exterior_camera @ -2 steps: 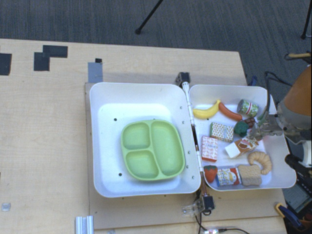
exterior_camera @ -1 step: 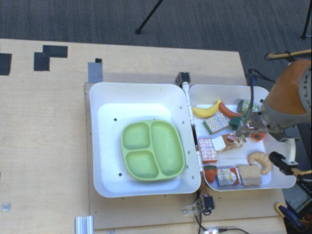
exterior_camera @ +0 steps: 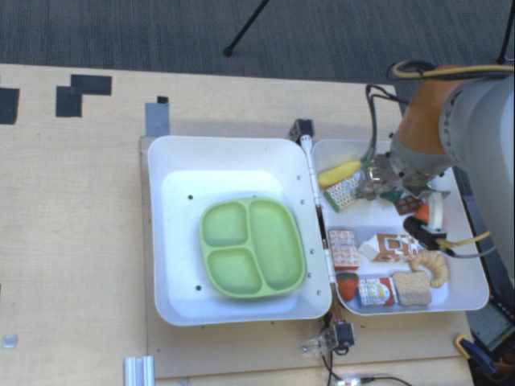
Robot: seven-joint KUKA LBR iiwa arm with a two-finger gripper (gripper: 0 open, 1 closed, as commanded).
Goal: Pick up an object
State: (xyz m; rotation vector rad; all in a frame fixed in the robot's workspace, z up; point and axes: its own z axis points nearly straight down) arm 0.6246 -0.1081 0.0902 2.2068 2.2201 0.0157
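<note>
Two shallow white bins sit side by side on the wooden bench (exterior_camera: 72, 240). With the green divided tray (exterior_camera: 253, 248) as landmark: it lies in the left bin (exterior_camera: 173, 215), three compartments, all bare. Everything else is to its right, past the ridge where the bins meet, in the right bin (exterior_camera: 475, 292).

Just right of the tray's upper corner lies a yellow banana-shaped piece (exterior_camera: 339, 173), touching a small patterned packet (exterior_camera: 344, 193) below it. Right of the tray's middle sits a pink-and-white printed carton (exterior_camera: 343, 248); its print is too small to read. Beside that is a white box with brown-orange block lettering (exterior_camera: 392, 248), letters not legible. Right of the tray's lower edge, in a row: a red tomato-like piece (exterior_camera: 347, 285), a small labelled can (exterior_camera: 375, 293) whose label cannot be read, and a tan bread-like slab (exterior_camera: 413, 289). A croissant (exterior_camera: 431, 265) lies just above the slab.

The grey arm with its orange band (exterior_camera: 426, 119) reaches down into the upper part of the right bin, well right of the tray. The gripper (exterior_camera: 380, 181) is low beside the patterned packet; whether it is spread or closed cannot be told, and nothing is seen held.
</note>
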